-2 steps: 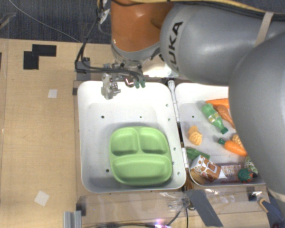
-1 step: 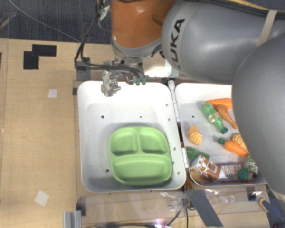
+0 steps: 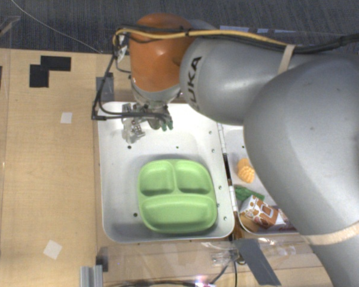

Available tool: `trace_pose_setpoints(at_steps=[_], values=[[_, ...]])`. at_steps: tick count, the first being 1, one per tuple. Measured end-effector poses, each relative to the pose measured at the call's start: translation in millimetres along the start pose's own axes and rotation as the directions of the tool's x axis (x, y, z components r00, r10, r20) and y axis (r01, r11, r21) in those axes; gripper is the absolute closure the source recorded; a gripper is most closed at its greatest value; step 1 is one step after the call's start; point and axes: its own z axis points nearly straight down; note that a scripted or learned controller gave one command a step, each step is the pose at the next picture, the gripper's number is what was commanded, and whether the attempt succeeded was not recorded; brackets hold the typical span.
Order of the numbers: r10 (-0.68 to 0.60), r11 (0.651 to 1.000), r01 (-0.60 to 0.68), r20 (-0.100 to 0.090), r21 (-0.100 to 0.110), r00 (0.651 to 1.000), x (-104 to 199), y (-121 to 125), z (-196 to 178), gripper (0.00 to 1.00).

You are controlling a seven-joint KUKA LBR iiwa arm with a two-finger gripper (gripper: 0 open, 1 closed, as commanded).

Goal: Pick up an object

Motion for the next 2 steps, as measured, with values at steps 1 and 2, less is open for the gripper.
trace_pose_setpoints(at_steps=[1,2], values=[[0.12,0.993,-0.12,0.023,-0.001,0.993,-5.1,-1.6,-94.6,1.0],[0.119,0.993,-0.119,0.029,-0.003,0.993,-6.4,-1.3,-105.1,1.0]])
